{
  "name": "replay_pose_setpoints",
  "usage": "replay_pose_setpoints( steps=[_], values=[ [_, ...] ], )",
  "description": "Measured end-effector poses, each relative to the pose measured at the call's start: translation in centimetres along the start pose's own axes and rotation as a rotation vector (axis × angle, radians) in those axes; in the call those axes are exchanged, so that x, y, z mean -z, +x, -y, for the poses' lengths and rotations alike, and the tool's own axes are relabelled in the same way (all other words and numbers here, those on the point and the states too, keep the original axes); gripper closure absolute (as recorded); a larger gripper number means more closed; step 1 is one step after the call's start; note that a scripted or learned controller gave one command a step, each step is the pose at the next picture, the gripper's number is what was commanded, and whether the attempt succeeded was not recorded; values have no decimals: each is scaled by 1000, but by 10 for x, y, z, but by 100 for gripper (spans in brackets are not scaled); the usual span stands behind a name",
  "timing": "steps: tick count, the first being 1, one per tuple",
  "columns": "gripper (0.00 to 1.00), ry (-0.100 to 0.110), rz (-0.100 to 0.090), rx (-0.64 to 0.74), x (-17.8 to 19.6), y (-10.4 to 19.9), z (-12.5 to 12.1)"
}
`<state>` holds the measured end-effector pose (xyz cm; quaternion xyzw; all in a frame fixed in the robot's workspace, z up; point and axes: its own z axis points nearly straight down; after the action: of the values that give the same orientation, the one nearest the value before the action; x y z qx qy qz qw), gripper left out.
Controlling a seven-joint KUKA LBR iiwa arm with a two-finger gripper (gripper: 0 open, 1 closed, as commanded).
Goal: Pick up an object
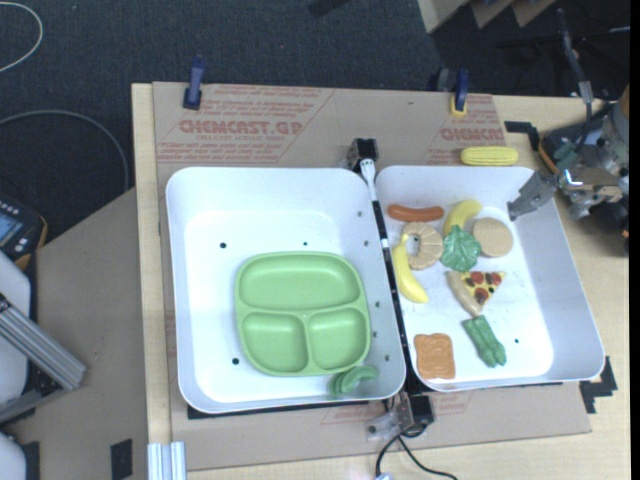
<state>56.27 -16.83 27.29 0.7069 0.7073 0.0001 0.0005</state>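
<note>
The right bin (pixel 560 298) holds several toy foods: a sausage (pixel 415 211), two bananas (pixel 408 276) (pixel 462 213), a round bun (pixel 492 236), a bagel (pixel 422 245), a green leaf (pixel 460 249), a pizza slice (pixel 478 288), a green pickle (pixel 485 340) and a toast slice (pixel 434 355). My gripper (pixel 527 200) hangs at the right bin's upper right rim, just right of the bun and apart from it. Nothing is seen in it.
The left bin (pixel 200 268) holds a green divided plate (pixel 300 311) and a small green piece (pixel 352 378) at its front edge. A yellow corn cob (pixel 489 155) lies on the bench behind the right bin. Blue clamps (pixel 193 84) stand at the board's back.
</note>
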Motion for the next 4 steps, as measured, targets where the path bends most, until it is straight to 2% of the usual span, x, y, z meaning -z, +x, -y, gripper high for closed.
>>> replay_pose_setpoints(
  steps=[1,2,3,4],
  values=[
    [0,7,-4,-3,-5,21,82],
    [0,5,-1,-7,-60,-54,85],
    [0,7,-6,3,-194,9,84],
    [0,-7,2,5,-188,17,0]
  ],
)
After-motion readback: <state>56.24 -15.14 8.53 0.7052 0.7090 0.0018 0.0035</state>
